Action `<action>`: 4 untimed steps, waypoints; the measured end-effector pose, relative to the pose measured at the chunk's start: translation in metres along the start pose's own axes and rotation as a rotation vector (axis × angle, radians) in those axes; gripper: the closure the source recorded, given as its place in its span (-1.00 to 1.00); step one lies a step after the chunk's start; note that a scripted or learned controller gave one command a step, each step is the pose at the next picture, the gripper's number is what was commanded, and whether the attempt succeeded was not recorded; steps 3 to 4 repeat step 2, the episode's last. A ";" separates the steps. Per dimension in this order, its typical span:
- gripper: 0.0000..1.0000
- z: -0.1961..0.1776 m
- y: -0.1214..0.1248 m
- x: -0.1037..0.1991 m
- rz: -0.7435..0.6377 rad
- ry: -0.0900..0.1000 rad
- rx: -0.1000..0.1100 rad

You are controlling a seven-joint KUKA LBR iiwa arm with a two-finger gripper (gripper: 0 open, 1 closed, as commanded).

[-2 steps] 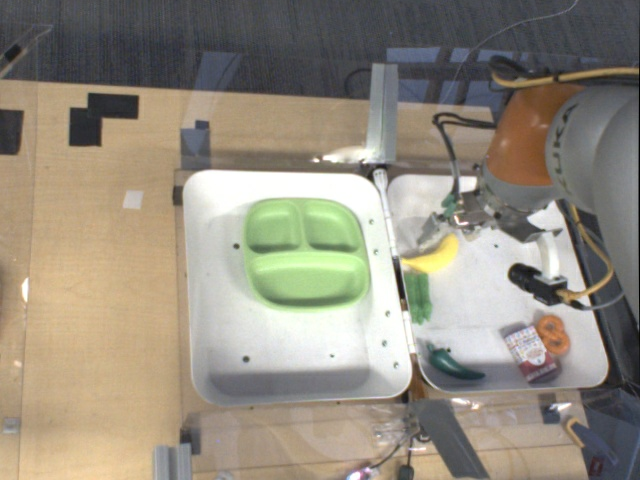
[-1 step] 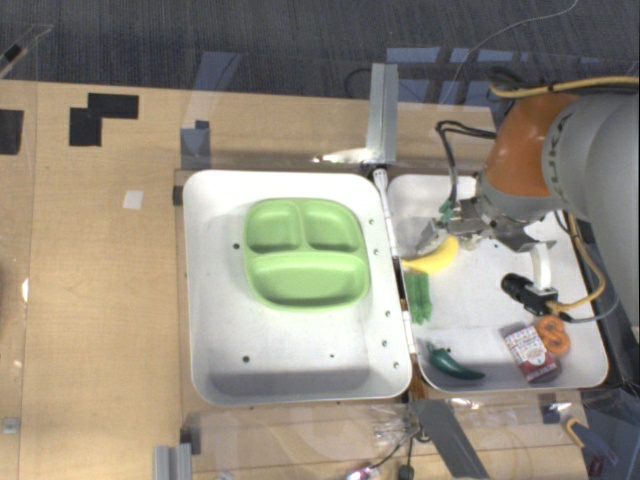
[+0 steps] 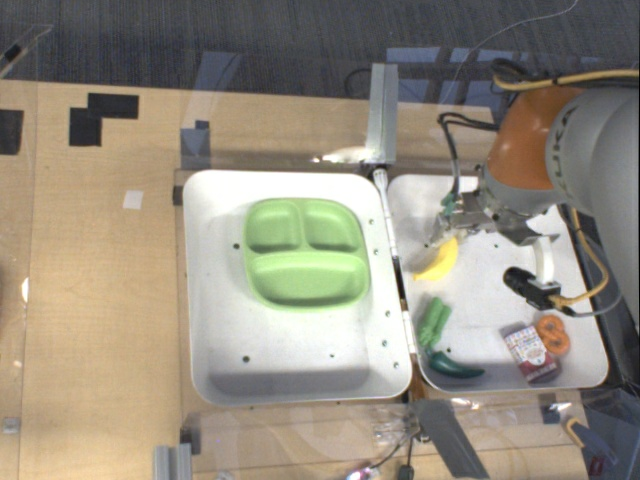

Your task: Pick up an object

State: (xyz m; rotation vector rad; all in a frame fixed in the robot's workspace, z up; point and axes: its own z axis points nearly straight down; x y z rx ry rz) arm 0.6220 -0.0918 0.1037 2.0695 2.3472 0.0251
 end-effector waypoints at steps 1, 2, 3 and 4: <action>1.00 -0.012 0.002 0.001 -0.002 0.000 -0.005; 1.00 -0.144 0.018 0.082 0.035 -0.002 0.013; 1.00 -0.144 0.018 0.082 0.035 -0.002 0.013; 1.00 -0.144 0.018 0.082 0.035 -0.002 0.013</action>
